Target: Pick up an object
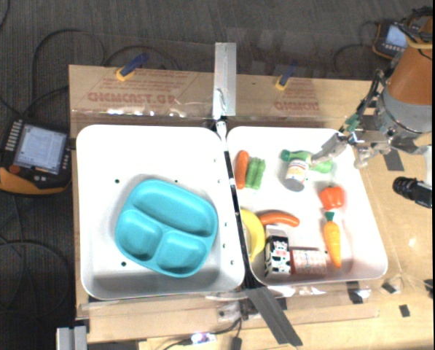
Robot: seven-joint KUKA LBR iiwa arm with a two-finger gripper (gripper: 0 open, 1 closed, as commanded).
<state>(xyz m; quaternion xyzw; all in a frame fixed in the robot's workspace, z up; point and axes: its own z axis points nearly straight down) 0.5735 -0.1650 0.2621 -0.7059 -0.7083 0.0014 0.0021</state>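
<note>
The gripper (348, 148) hangs over the right bin's (374, 224) upper right edge; whether it is open or closed I cannot tell. Just left lies a small jar (296, 172); bare floor lies below it, toys crowding the bin's near edge.

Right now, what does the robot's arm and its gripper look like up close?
The arm is a rounded grey tube with a broad orange band above its wrist. Below that sits a metallic grey gripper with pale, slender fingers and a small green spot near its base.
</note>
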